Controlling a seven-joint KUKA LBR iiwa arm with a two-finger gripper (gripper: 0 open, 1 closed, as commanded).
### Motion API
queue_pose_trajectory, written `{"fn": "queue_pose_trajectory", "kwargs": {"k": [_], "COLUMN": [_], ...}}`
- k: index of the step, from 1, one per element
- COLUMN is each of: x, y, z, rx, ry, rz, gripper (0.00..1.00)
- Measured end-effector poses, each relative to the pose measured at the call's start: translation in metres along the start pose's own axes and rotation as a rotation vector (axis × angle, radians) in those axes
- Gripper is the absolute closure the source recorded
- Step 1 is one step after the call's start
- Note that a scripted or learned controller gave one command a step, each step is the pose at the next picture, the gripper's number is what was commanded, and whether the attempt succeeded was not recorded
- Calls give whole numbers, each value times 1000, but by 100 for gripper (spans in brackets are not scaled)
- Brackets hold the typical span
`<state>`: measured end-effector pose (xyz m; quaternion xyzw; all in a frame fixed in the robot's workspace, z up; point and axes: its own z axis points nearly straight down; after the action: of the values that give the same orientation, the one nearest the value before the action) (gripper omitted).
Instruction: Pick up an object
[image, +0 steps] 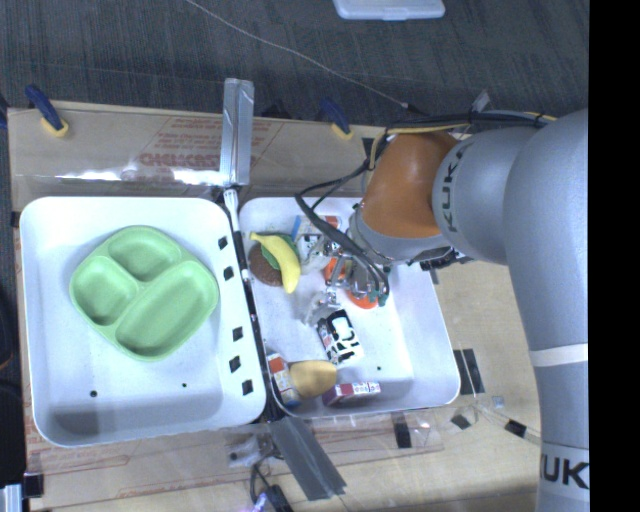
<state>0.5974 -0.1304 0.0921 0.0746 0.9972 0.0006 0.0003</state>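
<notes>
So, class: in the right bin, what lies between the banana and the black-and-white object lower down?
In the camera view, bare white bin floor separates the banana from the black-and-white object.

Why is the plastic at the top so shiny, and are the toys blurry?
In the camera view, the clear plastic sheet behind the bins catches the light and glares white; the small things under the grey arm's gripper look soft and hard to make out, while the green divided plate and yellow banana read clearly; a soft shadow lies in the left white bin's near corner.
</notes>
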Motion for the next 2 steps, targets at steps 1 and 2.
{"fn": "queue_pose_trajectory", "kwargs": {"k": [1, 2], "x": [60, 117], "y": [23, -28], "z": [0, -1], "rx": [0, 1], "ry": [2, -2], "rz": [43, 140], "gripper": [0, 0]}}
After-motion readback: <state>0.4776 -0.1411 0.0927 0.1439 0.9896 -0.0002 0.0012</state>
